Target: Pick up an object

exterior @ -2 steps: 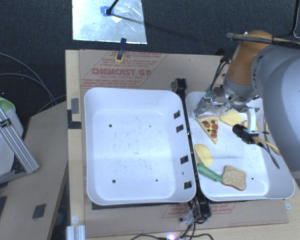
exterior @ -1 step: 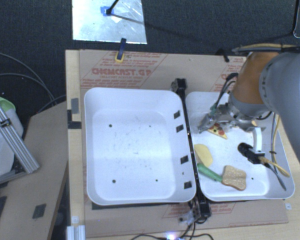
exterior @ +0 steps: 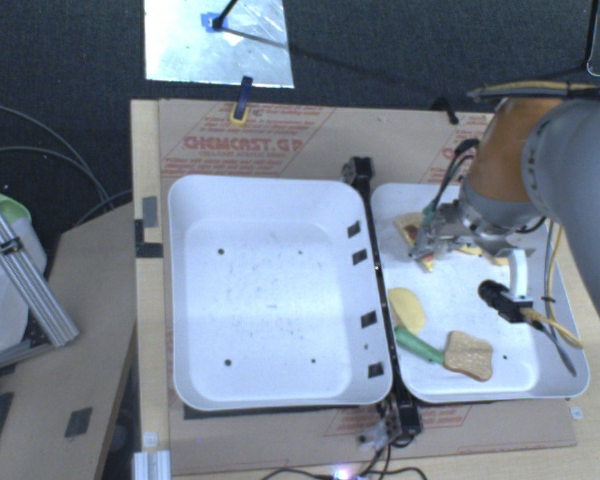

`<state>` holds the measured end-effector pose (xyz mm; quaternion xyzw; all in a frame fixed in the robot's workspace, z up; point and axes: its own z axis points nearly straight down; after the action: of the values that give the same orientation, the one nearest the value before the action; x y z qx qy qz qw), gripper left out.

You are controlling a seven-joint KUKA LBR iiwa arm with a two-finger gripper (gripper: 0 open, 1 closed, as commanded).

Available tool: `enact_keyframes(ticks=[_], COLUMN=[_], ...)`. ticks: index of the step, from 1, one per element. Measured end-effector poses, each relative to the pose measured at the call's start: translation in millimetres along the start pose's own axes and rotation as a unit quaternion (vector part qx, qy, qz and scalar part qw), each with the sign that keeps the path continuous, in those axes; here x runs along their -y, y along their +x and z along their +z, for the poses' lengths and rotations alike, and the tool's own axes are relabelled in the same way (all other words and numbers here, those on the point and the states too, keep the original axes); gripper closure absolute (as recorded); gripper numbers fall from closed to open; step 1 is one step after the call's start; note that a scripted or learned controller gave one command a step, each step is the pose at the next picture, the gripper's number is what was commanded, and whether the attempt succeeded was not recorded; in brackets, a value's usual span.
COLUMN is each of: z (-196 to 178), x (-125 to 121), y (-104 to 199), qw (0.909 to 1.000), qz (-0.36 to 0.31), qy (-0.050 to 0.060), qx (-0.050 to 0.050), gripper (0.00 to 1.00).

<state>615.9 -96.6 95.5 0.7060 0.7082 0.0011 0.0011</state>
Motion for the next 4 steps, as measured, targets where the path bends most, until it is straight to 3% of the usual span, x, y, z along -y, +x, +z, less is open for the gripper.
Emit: enact_keyframes(ticks=[1, 2, 3, 4], z=[-94.7, -99.7, -99.3, -194.2], x=[56.6, 82.9, 103.2, 127.5], y=[75.8, 61.2, 133.2, 131.6], qw=[1.0, 1.0, 1.0, 1.0], qz=[-0.004, 0.001, -0.004, -0.001], qy=[-0.002, 0.001, 0.002, -0.004], qx=[-0.002, 0.0, -0.002, -0.001], gripper=[1.0, 1.0, 1.0, 1.0])
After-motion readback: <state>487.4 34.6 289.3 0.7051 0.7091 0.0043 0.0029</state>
